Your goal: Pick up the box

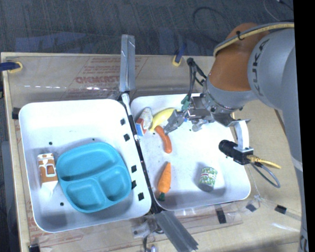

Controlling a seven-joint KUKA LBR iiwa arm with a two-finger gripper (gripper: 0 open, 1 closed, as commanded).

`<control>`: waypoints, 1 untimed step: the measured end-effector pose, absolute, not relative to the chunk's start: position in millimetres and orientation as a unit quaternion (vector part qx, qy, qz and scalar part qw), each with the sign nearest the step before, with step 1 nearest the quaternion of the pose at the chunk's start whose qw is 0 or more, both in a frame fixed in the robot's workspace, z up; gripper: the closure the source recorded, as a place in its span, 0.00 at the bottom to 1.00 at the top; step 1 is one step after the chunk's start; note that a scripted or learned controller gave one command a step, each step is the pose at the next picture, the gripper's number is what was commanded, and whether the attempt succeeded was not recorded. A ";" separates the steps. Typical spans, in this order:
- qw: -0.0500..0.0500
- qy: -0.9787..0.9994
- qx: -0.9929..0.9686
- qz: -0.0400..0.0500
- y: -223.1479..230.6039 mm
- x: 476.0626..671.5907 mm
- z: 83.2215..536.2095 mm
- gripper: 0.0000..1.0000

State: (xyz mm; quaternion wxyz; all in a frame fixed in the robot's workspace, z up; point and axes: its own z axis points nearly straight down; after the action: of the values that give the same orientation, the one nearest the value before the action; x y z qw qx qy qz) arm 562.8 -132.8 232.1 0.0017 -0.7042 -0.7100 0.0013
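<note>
Nearest the camera in the right white bin (233, 192) lie an orange carrot (164, 178) and a green-patterned can (207, 178). In the left white bin (29, 157) a blue sectioned plastic tray (94, 175) sits just beside the small brown-and-white box (46, 168), by that bin's left wall. Farther back, a red sausage (165, 139) and a yellow banana (163, 116) lie beside the end effector (173, 123); whether it is open I cannot tell.

Arm (249, 58) enters from the right, wrist bent down over the upper part of the right bin (230, 190). Gripper (174, 122) points left, low near the bin's upper-left corner.
</note>
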 end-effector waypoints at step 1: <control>0.001 -0.656 -0.755 0.001 -118.9 526.0 92.1 0.00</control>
State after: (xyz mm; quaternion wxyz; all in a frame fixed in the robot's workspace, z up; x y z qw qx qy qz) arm 526.0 -118.9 92.1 0.0013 -0.7550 -0.6557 0.0012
